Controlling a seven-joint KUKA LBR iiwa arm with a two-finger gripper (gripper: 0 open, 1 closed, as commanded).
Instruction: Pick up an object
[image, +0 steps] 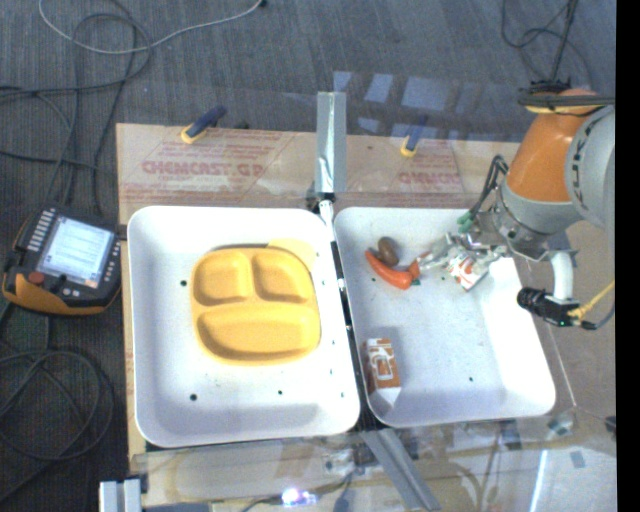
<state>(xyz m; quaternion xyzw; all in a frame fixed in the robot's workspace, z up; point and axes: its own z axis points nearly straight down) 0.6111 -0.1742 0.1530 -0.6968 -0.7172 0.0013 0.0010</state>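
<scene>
Two white bins sit side by side mid-frame on a brown board. Left bin (160, 400) holds a yellow divided tray (257, 303), lying flat, roughly centre of that bin, w/ three compartments facing up. Right bin (500, 390) holds a few small things: an orange carrot-like toy (392, 272) in its upper left part, w/ a small brown lump (386, 247) just above it, touching or nearly so; a small brown-and-white packet (381, 362) lies near the bin's lower left corner, well apart from the carrot. The arm (560, 165), grey w/ orange band, comes in from the upper right of the frame and reaches down over the right bin's upper right part. Its gripper (462, 258) sits low in the bin, just right of the carrot's end, w/ a metal part reaching toward the carrot; something red-and-white shows at the gripper, but it's too small and blurred to say whether that's an object or part of the tool. Jaw state: can't tell from this view. At the frame's left edge, off the board, a handheld control unit w/ lit screen (65, 258) lies on the dark floor amid cables. Two yellow clamps (201, 124) sit at the board's top edge.
</scene>
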